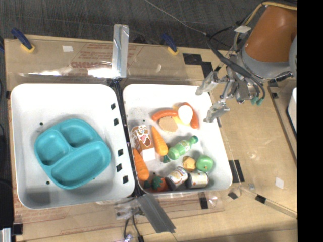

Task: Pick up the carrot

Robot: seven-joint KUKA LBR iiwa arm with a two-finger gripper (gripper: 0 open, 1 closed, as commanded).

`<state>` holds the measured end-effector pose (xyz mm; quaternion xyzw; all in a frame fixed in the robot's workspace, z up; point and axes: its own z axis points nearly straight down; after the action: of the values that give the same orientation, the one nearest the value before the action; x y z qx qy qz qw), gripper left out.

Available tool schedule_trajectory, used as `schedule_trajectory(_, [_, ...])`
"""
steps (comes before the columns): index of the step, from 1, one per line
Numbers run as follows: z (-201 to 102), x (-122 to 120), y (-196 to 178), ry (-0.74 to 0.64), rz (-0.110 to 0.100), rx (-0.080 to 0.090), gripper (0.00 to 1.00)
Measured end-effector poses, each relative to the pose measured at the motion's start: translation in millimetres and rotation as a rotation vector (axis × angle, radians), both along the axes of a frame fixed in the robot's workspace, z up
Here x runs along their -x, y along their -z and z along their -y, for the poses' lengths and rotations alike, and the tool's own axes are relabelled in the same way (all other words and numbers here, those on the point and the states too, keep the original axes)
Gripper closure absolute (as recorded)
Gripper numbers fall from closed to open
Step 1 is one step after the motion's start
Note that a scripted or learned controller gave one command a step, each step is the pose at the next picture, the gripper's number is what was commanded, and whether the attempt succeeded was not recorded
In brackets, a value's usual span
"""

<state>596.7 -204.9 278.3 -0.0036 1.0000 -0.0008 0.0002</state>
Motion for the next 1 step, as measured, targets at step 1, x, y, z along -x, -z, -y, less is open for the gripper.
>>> schedule_trajectory(1, [-8.4,54.1,185.0,0.038,0.004,0.0,0.0])
